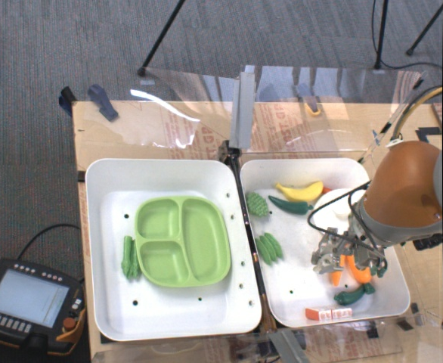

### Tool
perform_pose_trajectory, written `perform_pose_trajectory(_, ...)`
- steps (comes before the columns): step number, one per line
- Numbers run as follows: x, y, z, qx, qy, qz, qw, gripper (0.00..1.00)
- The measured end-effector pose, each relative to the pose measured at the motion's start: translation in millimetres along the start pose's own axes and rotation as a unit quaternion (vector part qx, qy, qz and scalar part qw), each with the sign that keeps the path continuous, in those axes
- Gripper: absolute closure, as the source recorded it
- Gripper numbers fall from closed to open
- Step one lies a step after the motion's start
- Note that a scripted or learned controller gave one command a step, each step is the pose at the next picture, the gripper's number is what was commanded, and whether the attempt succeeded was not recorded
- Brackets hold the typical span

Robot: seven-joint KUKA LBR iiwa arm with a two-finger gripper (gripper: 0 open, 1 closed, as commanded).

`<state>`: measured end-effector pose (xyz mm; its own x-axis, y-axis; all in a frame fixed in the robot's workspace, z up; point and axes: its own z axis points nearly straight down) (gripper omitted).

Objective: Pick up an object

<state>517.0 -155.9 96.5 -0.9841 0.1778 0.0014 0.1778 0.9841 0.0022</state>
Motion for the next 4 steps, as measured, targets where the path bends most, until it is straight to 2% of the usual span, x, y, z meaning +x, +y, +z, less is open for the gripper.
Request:
perform_pose_trajectory(1,-36,-47,-1,0.000,-0.001,-0.232,0.9727,1.00)
perform_pose_trajectory(2,15,-58,10,0.000,0.001,-0.264,0.9646,1.00)
perform_pose_trajectory(3,31,19,10,-0.001,0.000,-0.183,0.9832,1.00)
perform_pose_trajectory(4,30,19,9,0.000,-0.002,-0.183,0.9832,0.00)
